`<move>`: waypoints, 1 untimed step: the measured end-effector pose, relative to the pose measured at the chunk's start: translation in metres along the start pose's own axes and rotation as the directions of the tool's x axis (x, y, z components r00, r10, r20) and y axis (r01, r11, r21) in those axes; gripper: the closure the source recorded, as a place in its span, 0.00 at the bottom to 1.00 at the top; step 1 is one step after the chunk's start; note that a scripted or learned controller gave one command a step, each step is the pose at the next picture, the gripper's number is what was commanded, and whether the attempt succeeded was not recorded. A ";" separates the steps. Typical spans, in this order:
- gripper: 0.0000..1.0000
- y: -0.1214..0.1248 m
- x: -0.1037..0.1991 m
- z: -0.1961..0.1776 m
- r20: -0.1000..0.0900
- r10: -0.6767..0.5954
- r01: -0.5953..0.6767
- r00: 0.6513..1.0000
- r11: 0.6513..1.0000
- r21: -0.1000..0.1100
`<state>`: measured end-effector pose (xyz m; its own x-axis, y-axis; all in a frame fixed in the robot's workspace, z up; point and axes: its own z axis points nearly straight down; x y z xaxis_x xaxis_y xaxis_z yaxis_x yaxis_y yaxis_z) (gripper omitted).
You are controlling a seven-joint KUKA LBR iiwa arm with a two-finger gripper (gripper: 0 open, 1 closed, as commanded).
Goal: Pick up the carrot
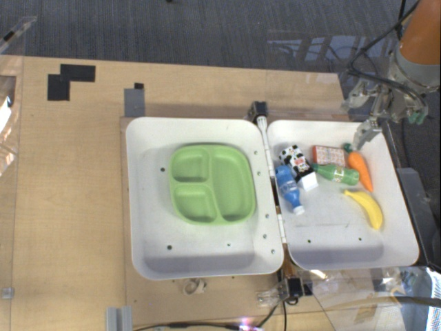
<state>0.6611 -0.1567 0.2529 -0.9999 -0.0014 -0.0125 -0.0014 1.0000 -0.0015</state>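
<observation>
The orange carrot [360,168] lies in the right bin [344,243] near its far right corner, with its green top pointing to the far left. My gripper [366,134] hangs just above and behind the carrot's top end, over the bin's far right rim. Nothing is seen held in it.
A green bottle [337,174] lies right against the carrot's left side, and a yellow banana [366,207] lies just in front of it. A red box [329,154], a black and white toy [295,160] and a blue bottle [289,189] sit further left. The left bin holds a green divided plate [210,185].
</observation>
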 end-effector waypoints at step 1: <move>0.00 -0.033 0.009 0.119 -0.013 -0.072 0.072 0.997 0.997 -0.004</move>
<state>0.6541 -0.1903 0.1335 -0.9973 -0.0739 0.0006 -0.0739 0.9973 0.0021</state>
